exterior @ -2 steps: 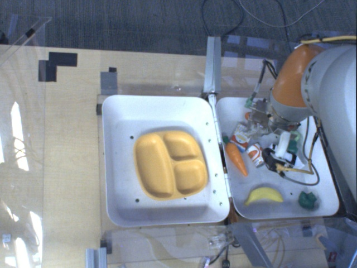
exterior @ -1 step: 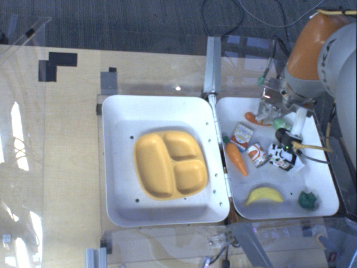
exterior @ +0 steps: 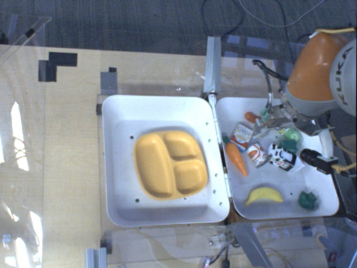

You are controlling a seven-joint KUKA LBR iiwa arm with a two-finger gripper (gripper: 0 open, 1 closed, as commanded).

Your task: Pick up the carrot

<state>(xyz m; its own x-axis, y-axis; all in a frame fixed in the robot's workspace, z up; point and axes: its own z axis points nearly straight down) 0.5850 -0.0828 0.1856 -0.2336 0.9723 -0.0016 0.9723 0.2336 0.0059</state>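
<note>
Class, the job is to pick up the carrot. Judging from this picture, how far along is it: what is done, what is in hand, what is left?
Done: nothing yet; the orange carrot lies on the floor of the right white bin, against its left wall. In hand: the gripper hangs over the bin's upper part, above a small red and white packet, apart from the carrot. Left: reaching the carrot, closing on it, and lifting it.

Two white bins (exterior: 111, 205) sat on the tan bench (exterior: 61, 166), one with a yellow tray (exterior: 170, 163), the other with an orange carrot (exterior: 236, 158), yellow banana (exterior: 264, 195), dark green toy (exterior: 307, 200) and black-and-white cow-patterned piece (exterior: 282, 157).
</note>
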